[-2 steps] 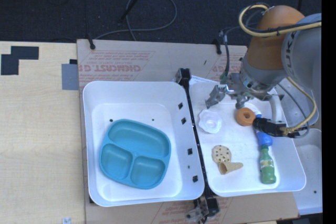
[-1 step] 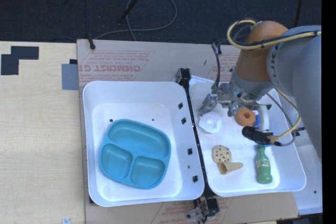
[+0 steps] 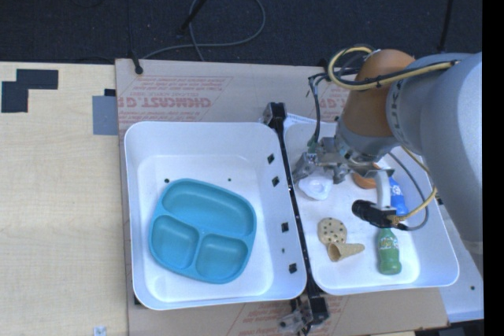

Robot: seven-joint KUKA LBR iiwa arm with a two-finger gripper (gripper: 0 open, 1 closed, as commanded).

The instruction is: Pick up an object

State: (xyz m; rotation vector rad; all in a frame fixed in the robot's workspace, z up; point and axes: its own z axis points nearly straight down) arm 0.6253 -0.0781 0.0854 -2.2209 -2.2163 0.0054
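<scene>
Arm (image 3: 425, 106) bends down; tool (image 3: 319, 169) seemingly touching white object (image 3: 315, 187).

The arm (image 3: 441, 102) entered from the right of the camera view as a broad grey body, occupying the upper right and extending down the right side. The orange band (image 3: 376, 94) sat above the wrist, rounded and facing the camera, with yellow and black cabling looped over its top. Below the band, the grey wrist section pointed down and to the left. The gripper (image 3: 321, 167) was positioned low, its metal linkage visible beneath the wrist. The state of its closure could not be determined from this angle. Cables trailed from the wrist down the arm's right flank.
</scene>
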